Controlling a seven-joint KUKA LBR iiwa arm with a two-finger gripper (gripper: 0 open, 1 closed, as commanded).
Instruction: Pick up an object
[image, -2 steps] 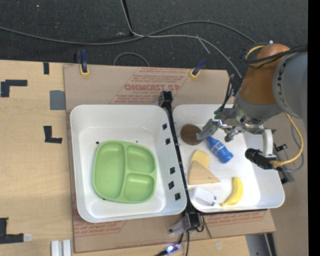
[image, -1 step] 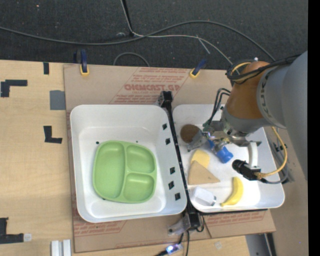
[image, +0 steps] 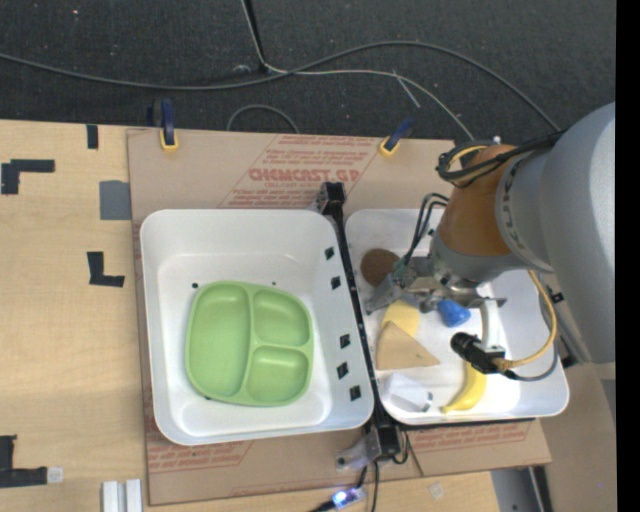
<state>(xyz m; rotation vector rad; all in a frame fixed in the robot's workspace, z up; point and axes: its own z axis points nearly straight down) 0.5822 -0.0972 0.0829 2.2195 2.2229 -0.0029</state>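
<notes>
The right bin holds several small objects. A brown round piece lies at its far left, near the divider. Below it sit a pale yellow block and a tan wedge. A small blue object lies near the middle, and a yellow banana rests by the front wall. My gripper hangs low over the bin's left half, between the brown piece and the blue object and just above the yellow block. The wrist hides what lies directly beneath it.
The left bin holds a green divided plate. A black clip strip runs along the wall between the bins. The grey arm covers the right bin's far right. Cables cross the dark floor behind the bench.
</notes>
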